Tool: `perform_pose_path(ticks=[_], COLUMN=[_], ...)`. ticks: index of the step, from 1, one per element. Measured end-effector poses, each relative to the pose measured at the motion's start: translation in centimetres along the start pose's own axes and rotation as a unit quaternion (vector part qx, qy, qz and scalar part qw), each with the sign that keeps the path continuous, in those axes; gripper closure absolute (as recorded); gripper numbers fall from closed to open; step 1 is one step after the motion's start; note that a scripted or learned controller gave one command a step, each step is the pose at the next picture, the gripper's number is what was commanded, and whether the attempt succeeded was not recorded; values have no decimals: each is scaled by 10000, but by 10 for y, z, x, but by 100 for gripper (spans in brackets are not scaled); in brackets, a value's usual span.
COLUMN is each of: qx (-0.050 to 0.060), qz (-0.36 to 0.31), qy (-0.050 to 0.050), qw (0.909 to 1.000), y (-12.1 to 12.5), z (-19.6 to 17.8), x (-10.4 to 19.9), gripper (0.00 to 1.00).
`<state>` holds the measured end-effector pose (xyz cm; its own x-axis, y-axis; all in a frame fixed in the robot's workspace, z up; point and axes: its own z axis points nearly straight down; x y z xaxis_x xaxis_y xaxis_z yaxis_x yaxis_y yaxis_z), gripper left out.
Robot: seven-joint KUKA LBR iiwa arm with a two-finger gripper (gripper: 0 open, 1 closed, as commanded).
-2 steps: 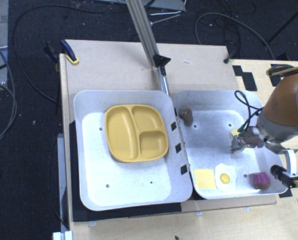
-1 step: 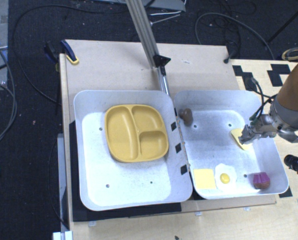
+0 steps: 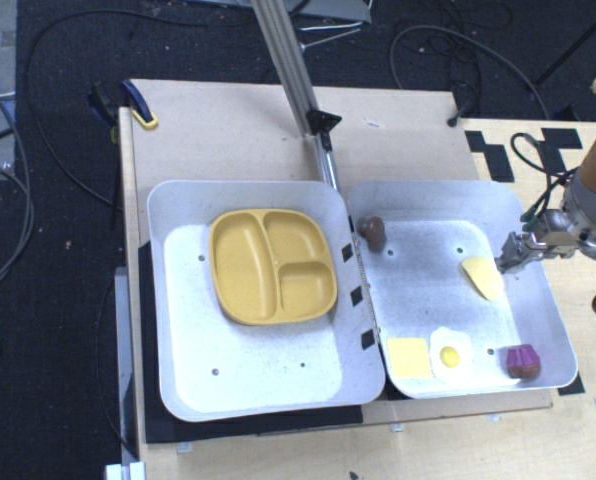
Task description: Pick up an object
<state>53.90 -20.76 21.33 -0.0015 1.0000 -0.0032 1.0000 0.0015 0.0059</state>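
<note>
Yellow wedge (image 3: pixel 483 277) lay in right bin (image 3: pixel 418 236), near its right wall, just beside gripper (image 3: pixel 510 253). Gripper hung low at bin's right edge, nothing seen between its tips; open or closed, could not tell. Step in hand, by my judgement: approach, grasp not yet made. Next move called for shift left over wedge, then descent. Brown lump (image 3: pixel 374 231), fried egg (image 3: pixel 450 355), yellow square (image 3: pixel 409 357), purple piece (image 3: pixel 523 361) shared same bin. Tan divided plate (image 3: pixel 274 266) sat in left bin (image 3: pixel 178 368).
</note>
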Motion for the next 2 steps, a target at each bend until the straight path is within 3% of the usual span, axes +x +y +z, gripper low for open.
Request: perform_pose_path(ticks=[1,2], qx=[-2,18], qz=[-6,-27], qy=[0,16], qw=[10000,10000], y=[2,16], z=[-53,-58], x=[-1,48], gripper=[100,100])
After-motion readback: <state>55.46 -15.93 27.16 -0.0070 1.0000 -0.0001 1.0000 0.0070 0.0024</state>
